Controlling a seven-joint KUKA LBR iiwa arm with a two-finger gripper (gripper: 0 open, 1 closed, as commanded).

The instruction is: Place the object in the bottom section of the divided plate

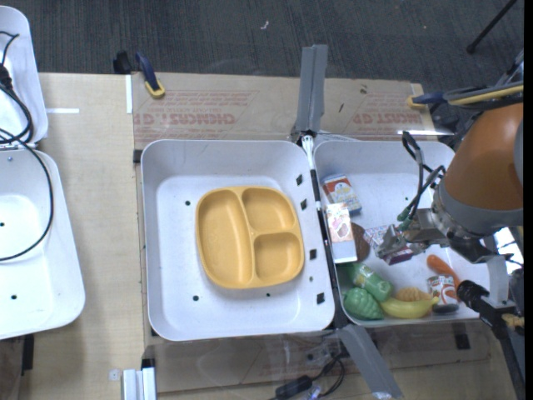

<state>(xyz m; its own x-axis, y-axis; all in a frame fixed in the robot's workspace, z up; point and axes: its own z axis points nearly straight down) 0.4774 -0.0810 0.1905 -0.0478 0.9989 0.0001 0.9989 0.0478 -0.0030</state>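
Observation:
A yellow divided plate (221, 238) lies in the left bin (166, 223), with one long section on its left and two smaller ones on its right; all three hold nothing. My gripper (393, 248) is down in the right bin (379, 161), among the toy foods. It hangs just right of a brown round item (361, 242) and above a green pepper (371, 283). Its metal tip is seen from above, and nothing can be made out in its grasp.
The right bin also holds a small red-and-white carton (341, 192), a pink packet (339, 222) against the bin wall, a banana (408, 308), a carrot (440, 265) and a small can (442, 291). A grey divider post (311, 90) stands between the bins.

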